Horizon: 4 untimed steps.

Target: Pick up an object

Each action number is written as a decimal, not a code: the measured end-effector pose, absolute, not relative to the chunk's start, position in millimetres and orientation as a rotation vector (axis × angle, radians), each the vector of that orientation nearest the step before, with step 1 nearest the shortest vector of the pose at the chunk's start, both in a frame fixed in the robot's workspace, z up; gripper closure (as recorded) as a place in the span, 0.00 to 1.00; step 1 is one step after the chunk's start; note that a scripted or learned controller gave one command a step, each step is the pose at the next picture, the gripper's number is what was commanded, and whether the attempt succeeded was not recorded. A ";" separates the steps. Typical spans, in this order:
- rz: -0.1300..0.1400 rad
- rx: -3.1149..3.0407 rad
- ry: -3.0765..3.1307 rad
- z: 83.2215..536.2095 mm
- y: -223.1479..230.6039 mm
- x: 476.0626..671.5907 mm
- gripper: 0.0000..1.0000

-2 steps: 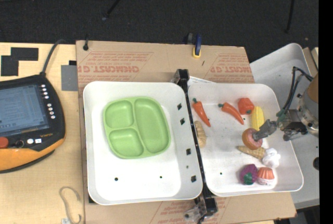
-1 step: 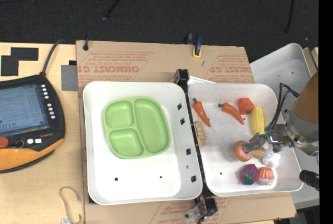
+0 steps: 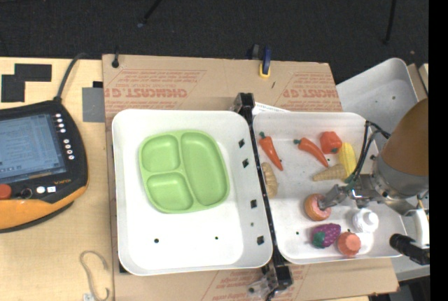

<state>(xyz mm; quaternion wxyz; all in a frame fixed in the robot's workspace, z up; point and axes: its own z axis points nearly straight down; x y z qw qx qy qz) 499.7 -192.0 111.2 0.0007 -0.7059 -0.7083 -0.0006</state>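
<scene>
Your arm [image 3: 409, 152] comes in from the right edge, its grey body with the orange band sitting over the right side of the right bin [image 3: 290, 126], and it tilts down and leftward so the gripper [image 3: 334, 198] hangs low above the bin's middle. You can see the gripper's tip just beside a round peach-coloured toy fruit [image 3: 316, 207], near enough that it may be touching; whether the fruit sits between the fingers you cannot tell, and neither can you tell how wide they stand. Around it in the same bin lie an orange carrot [image 3: 270, 152] near the left wall, a red chili pepper [image 3: 312, 150], a red toy [image 3: 330, 141] and a yellow corn cob [image 3: 347, 156] toward the far side, a tan cone [image 3: 330, 172], and a beige piece [image 3: 269, 180] against the divider. Nearer you sit a purple bunch of grapes [image 3: 325, 234], an orange round toy [image 3: 348, 243] and a white cap [image 3: 365, 221]. The left bin [image 3: 133, 222] holds a green divided tray [image 3: 184, 171], well apart from the arm.
</scene>
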 end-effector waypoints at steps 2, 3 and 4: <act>-0.017 -2.217 -2.216 103.7 -189.1 503.5 1.00; -0.001 -2.222 -2.221 147.3 -184.3 505.8 1.00; -0.002 -2.223 -2.223 192.3 -187.6 513.2 1.00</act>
